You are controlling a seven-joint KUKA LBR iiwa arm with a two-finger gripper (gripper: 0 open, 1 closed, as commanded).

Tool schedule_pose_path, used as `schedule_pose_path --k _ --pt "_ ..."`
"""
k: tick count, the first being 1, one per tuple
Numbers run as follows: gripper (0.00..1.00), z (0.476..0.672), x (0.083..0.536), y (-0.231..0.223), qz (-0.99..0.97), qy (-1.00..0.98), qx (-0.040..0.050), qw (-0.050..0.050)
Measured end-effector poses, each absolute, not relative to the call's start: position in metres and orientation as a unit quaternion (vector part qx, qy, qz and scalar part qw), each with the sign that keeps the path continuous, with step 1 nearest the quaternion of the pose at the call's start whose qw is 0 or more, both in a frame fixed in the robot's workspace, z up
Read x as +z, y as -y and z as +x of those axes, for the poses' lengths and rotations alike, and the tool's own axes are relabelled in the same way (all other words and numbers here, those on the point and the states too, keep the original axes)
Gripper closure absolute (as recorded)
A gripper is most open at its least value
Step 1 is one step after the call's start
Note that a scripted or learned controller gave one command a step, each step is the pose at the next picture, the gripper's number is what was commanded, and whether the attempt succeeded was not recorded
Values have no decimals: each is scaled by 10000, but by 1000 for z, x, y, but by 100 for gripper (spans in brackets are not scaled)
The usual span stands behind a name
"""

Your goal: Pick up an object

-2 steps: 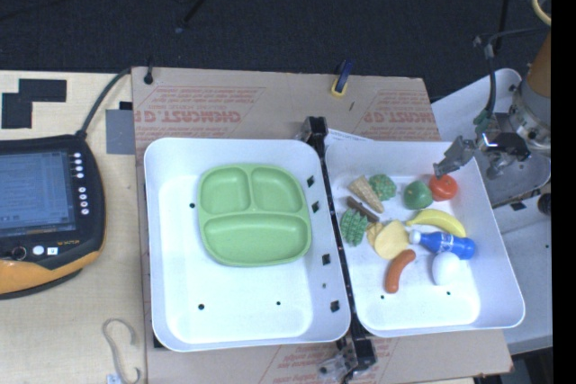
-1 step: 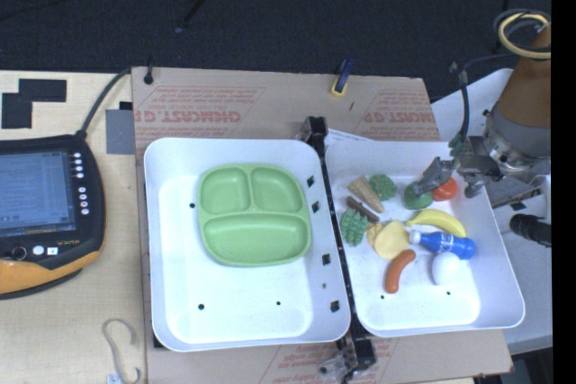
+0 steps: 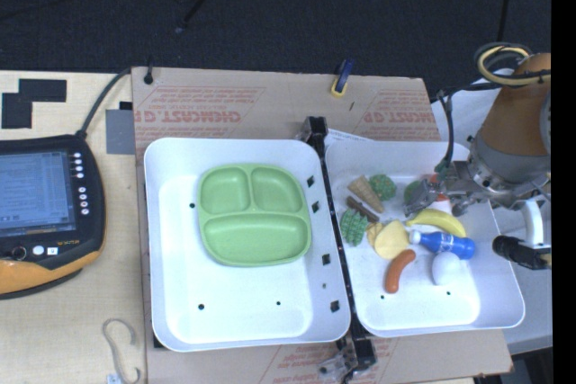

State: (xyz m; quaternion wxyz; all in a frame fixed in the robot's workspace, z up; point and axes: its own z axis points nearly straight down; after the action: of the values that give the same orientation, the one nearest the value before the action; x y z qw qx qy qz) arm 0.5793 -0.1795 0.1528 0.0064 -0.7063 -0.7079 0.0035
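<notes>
The right bin (image 3: 504, 315) lies under the arm (image 3: 515, 123), which reaches in low; I cannot tell the jaws' state.

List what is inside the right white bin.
The right bin holds a banana, blue bottle, sausage, yellow piece, cone and green items. The arm covers its far right corner.

The grey arm's wrist (image 3: 504, 171) covers the right white bin's (image 3: 504, 306) three o'clock rim; its gripper fingers (image 3: 441, 189) blur together.
</notes>
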Motion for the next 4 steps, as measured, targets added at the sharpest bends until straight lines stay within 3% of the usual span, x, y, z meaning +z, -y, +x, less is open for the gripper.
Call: schedule_pose_path --k 1,2,3,4 --pt "0 587 105 184 -7061 7081 19 -4" --pt "0 594 95 186 -7060 7081 -18 -95" --pt "100 596 105 189 -7063 7078 -16 -126" --pt "100 604 158 183 -7066 7076 5 14"
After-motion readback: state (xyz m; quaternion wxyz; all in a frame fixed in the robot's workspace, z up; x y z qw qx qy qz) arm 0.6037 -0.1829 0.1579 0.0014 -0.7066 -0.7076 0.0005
